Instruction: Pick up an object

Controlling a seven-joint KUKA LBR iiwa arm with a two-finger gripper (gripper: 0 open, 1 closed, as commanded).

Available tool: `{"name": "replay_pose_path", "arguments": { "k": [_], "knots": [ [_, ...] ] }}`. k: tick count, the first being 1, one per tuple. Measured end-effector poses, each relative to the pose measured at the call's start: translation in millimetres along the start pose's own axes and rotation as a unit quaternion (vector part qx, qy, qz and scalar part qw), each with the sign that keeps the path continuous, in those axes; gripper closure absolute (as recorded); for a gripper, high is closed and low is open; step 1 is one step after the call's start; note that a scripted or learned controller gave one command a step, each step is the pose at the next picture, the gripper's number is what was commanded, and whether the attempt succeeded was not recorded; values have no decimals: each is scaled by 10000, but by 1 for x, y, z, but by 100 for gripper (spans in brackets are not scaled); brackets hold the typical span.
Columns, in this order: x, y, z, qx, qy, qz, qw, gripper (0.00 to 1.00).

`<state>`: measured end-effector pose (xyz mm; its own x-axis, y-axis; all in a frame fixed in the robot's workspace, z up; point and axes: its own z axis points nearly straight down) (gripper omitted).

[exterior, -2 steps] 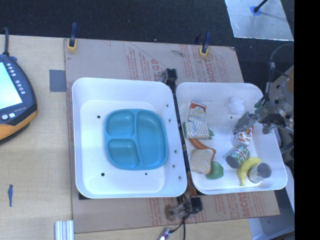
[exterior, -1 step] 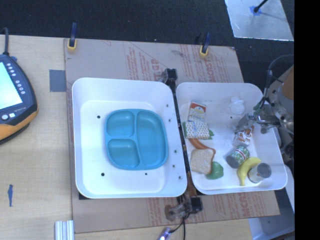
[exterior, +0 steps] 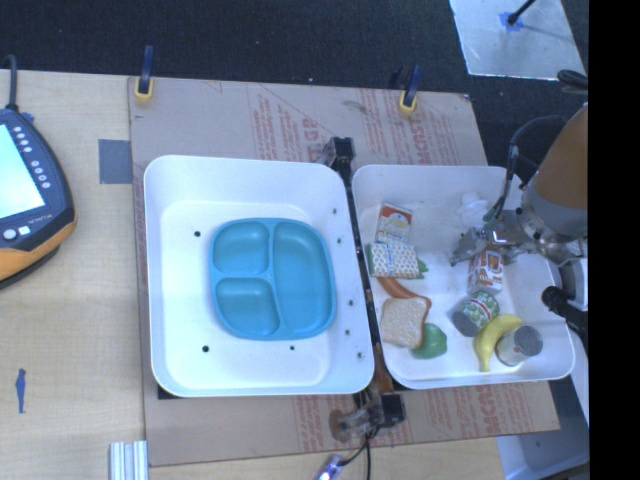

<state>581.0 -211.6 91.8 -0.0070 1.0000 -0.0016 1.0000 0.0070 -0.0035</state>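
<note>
The right bin (exterior: 440, 180) holds several small items. Among them are a white carton (exterior: 394, 222), a green-patterned packet (exterior: 394, 260), a bread slice (exterior: 403, 321), a green piece (exterior: 432, 342), a green can (exterior: 477, 312), a banana (exterior: 493, 336) and a grey can (exterior: 520, 345). My gripper (exterior: 487, 246) reaches in from the right and hangs low over the bin's right half. It is directly above a red-and-white packet (exterior: 487, 270). Whether it touches the packet is unclear.
The left bin (exterior: 170, 268) carries a blue divided plate (exterior: 272, 276). A crumpled clear wrapper (exterior: 472, 208) lies at the back of the right bin. An orange-edged control pendant (exterior: 25, 193) rests on the bench at far left. Clamps (exterior: 408, 98) hold the cardboard base.
</note>
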Motion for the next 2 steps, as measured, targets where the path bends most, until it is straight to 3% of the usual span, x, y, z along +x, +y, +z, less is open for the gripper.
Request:
{"name": "replay_pose_path", "arguments": {
  "k": [1, 2],
  "knots": [
    [-1, 0, -10, 11, -5, -12, 10000, 100],
    [68, 31, -15, -4, 2, 1, 10000, 100]
  ]
}}
